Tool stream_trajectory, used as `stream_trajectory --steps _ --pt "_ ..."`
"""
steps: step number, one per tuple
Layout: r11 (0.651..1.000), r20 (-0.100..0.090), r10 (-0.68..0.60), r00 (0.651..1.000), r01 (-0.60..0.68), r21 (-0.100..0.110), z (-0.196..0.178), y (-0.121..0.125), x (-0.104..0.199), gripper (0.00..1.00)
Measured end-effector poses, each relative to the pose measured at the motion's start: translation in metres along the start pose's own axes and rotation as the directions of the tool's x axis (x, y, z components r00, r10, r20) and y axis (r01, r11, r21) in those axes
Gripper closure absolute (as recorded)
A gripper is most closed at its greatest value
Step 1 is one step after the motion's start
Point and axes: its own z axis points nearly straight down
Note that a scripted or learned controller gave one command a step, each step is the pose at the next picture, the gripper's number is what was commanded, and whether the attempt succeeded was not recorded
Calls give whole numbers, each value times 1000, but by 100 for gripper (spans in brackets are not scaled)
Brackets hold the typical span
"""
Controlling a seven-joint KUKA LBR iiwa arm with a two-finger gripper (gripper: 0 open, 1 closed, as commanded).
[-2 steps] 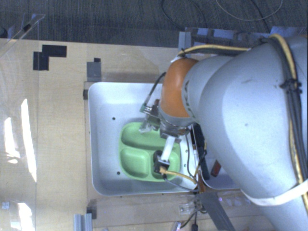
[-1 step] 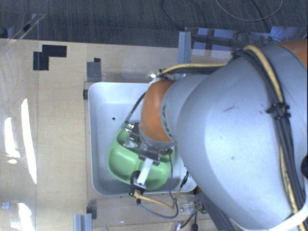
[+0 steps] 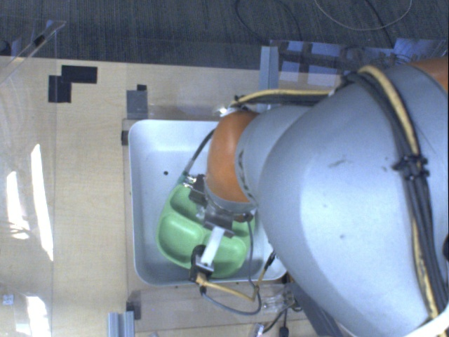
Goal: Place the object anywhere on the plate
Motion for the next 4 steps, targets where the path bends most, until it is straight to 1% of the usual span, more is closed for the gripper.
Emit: stream_trajectory --steps 1,2,3,4 --pt "999 27 -19 999 18 34 -89 51 -57 100" --pt "999 19 34 999 -34 15 1 -11 11 100" --pt "952 36 303 952 -304 24 -79 27 66 100" --pt "634 37 773 633 -773 0 -219 45 75 100"
